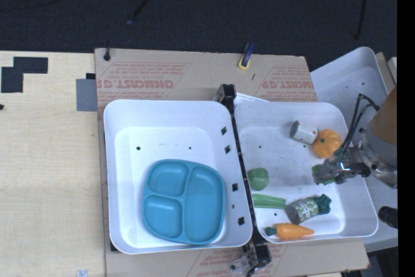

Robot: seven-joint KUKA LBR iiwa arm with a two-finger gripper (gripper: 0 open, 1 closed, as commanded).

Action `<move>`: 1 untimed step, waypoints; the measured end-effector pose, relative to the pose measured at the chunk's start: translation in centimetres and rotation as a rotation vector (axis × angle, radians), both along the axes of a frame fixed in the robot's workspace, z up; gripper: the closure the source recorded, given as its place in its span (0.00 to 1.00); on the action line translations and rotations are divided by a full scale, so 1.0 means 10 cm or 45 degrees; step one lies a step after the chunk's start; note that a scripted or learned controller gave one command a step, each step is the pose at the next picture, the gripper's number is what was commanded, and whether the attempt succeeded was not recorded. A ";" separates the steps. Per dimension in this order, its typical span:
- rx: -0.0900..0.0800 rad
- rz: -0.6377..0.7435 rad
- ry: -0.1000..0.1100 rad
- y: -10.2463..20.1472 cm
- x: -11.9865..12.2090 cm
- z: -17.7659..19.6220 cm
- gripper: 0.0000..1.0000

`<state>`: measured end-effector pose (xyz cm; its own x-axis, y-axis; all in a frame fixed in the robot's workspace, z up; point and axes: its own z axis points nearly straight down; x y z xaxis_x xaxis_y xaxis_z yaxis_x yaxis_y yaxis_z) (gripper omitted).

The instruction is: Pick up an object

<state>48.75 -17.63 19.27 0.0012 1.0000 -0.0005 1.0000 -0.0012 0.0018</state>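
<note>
Two bins, my gripper low over the right one.

Left bin (123,133): blue divided plate (183,201). Right bin (279,120): green ball (258,178), green stick (268,201), carrot (293,231) at near edge, dark green bottle (309,208), grey cylinder (303,132) far side, orange pumpkin (326,143) beside it. My gripper (332,170) sits just right of pumpkin, above bottle; how it stands, cannot tell. Nothing seen in its grasp.
</note>
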 end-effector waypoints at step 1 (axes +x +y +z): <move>0.000 0.002 0.000 -0.01 0.01 0.37 1.00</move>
